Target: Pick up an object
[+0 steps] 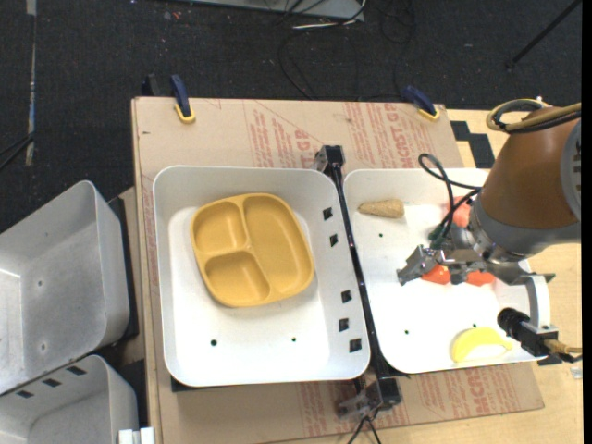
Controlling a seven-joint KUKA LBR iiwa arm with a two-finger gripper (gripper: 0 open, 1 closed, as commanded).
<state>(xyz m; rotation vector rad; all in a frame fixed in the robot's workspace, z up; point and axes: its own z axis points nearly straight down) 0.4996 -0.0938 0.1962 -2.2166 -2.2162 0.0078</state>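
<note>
Orange and red plastic shows just under the arm's wrist in the right bin [398, 350]: a small toy [460, 276] lying on the bin floor, partly covered by the gripper [435, 265]. The jaws sit right over the toy's left end, but the wrist hides them, so I cannot tell how wide they stand or whether they have hold of anything. A tan, cone-shaped piece [382, 209] lies near the bin's far edge, well apart. A yellow, banana-like piece [478, 345] rests near the front edge. The left bin [176, 340] holds a yellow divided plate [251, 248].
</note>
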